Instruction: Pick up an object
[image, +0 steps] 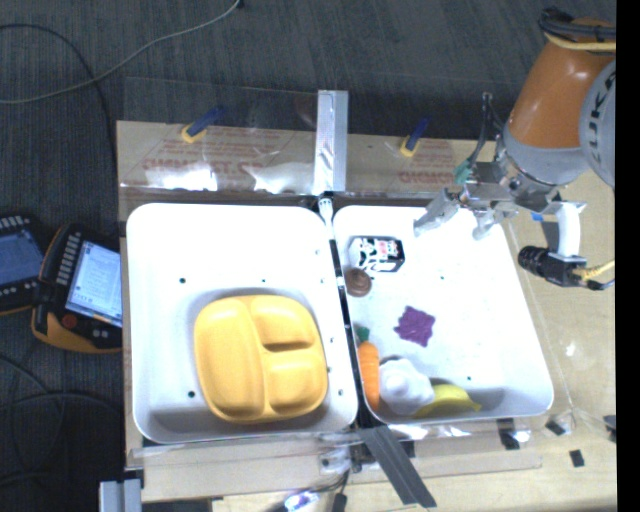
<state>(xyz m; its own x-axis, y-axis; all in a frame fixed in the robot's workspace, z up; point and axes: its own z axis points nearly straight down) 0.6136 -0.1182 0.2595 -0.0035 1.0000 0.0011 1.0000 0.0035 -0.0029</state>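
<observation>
My gripper (459, 220) hangs over the far edge of the right bin (500, 310), its two fingers spread open with nothing between them. Well below and to its left lie the bin's objects: a black-and-white patterned item (377, 254), a small brown round piece (357, 283), and a flat purple piece (415, 325). At the near edge sit an orange carrot (368, 368), a white object (400, 382) and a yellow banana-like item (452, 399). The black-and-white item is nearest the gripper, still apart from it.
The left bin (160, 260) holds a yellow divided tray (260, 355). A raised divider (340, 300) separates the two bins. A handheld pendant (80, 290) lies off the bench at the left. The arm's orange band (560, 90) stands at the upper right.
</observation>
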